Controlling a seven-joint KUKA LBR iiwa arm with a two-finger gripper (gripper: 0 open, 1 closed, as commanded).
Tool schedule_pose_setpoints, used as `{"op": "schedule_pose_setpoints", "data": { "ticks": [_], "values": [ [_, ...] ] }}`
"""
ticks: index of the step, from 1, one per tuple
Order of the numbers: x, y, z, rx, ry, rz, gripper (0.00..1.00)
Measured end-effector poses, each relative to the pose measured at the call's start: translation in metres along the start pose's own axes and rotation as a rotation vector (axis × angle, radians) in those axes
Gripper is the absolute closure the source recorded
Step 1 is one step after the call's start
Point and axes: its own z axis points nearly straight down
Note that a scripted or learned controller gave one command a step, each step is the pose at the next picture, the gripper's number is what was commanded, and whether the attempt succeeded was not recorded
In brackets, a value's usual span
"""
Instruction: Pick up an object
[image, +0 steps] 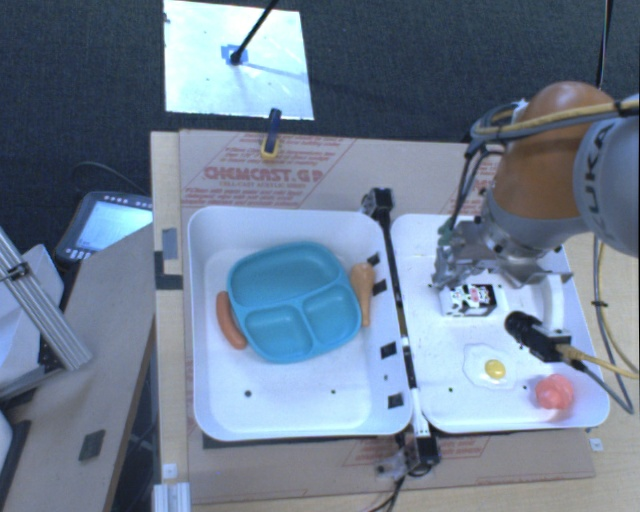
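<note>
Tan bench is carrying a brown cardboard sheet w/ red print. Two white bins are sitting on the sheet side by side, edges touching: view-left bin & view-right bin. A yellow-and-black clip is resting nr the sheet's far edge.

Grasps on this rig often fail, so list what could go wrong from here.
1. The pincer sits at the upper left edge of the small black-and-white box, not centred over it. A descent may push the box aside instead of catching it.
2. The toy fried egg lies flat on the right bin floor and would probably be hard to pinch.
3. The arm covers the bin's far corner, so a check by camera may mislead.
</note>
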Motion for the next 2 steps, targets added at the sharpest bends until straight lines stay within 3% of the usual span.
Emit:
{"op": "schedule_pose_setpoints", "data": {
  "ticks": [2],
  "values": [
    [0.099, -0.036, 0.017, 0.0, 0.0, 0.0, 1.0]
  ]
}}
